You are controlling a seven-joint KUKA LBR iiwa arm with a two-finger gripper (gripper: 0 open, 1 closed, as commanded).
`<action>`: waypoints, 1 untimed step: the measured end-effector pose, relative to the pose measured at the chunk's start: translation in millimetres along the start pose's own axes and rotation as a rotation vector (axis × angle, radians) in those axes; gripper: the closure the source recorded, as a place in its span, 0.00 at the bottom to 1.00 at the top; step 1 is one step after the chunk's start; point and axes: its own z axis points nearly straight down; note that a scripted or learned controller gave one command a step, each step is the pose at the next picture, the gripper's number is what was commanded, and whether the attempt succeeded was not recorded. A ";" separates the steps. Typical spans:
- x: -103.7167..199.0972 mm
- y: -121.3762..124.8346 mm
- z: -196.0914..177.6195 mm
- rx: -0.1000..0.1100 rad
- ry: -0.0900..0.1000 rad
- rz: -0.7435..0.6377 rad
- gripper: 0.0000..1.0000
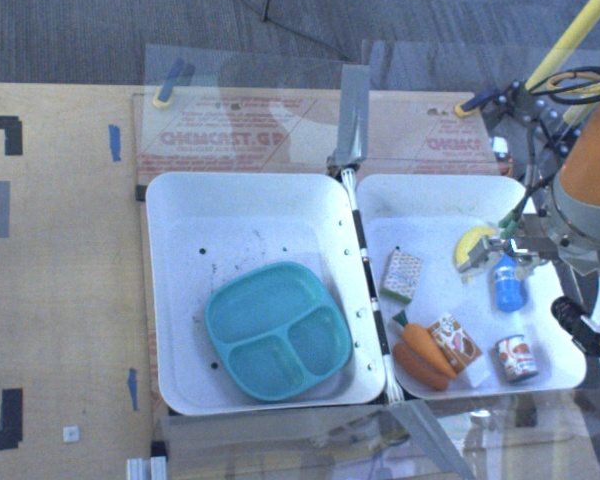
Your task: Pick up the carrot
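Carrot (423, 356) lies at the near left corner of the right bin (380, 200), touching a small carton (456, 342). Gripper (504, 250) hovers far right, above a blue bottle (507, 288); its state cannot be told. Approach step: next move must travel near-left and descend.

wood bench (60, 298) carries two shallow white bins side by side, touching: left bin (180, 208), right bin (420, 200). clear sheet with red print (230, 133) lies behind them; blue tape bits (114, 143) and black marks (8, 133) on the left.
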 end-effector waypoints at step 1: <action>-6.0 2.8 6.2 0.000 0.000 -0.150 0.00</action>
